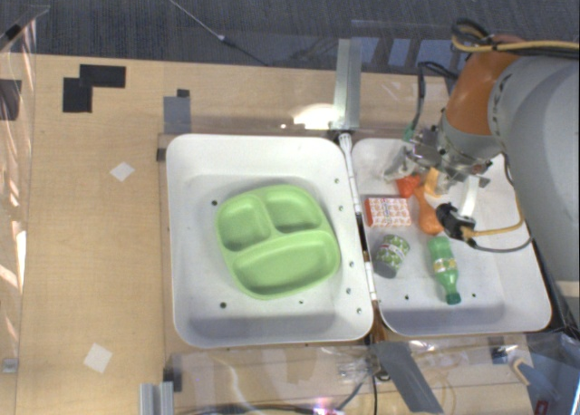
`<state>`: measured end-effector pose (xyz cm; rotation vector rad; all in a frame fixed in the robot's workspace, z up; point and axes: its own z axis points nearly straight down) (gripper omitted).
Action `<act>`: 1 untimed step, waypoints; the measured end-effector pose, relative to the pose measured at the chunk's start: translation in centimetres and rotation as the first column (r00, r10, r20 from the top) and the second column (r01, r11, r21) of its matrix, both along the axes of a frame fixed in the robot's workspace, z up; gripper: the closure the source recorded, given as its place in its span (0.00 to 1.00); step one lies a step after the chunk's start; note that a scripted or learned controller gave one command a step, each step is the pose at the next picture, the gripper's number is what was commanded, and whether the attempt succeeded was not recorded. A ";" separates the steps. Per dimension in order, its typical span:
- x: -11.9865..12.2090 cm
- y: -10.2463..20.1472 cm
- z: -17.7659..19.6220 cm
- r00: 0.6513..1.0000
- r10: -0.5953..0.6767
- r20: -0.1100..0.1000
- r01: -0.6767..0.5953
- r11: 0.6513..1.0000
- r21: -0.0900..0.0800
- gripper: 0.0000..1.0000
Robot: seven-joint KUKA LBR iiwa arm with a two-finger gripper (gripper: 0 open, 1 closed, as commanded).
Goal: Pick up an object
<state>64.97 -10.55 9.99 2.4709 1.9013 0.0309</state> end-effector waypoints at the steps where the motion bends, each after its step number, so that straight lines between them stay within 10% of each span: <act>1: -4.0 -1.1 -1.3 0.993 -0.115 -0.023 0.115 0.993 0.006 0.00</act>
